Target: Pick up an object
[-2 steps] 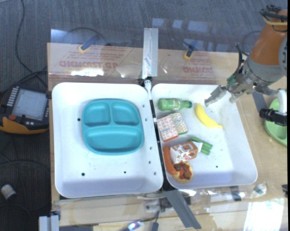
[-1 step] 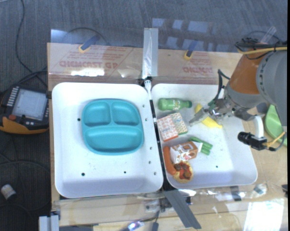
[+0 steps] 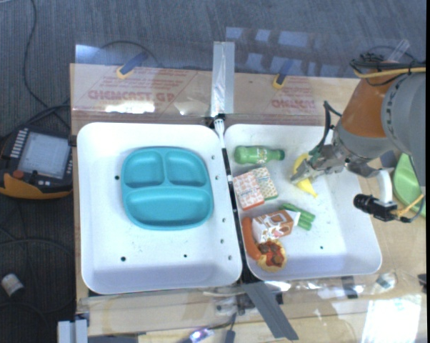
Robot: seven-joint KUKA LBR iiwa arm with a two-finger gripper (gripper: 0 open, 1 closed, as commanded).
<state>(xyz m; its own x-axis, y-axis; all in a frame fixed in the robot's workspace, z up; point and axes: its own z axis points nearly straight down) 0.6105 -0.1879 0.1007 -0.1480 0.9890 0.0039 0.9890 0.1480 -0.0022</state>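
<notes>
Gripper down on yellow object in right bin, can't tell how it's set; risk: slips off, object small and near the green bottle.

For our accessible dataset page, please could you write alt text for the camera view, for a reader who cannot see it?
A grey robot arm reaches from the right, its hand low over a yellow object in the right bin, which also holds a green bottle and small food packets. The left bin holds a teal divided plate.
</notes>
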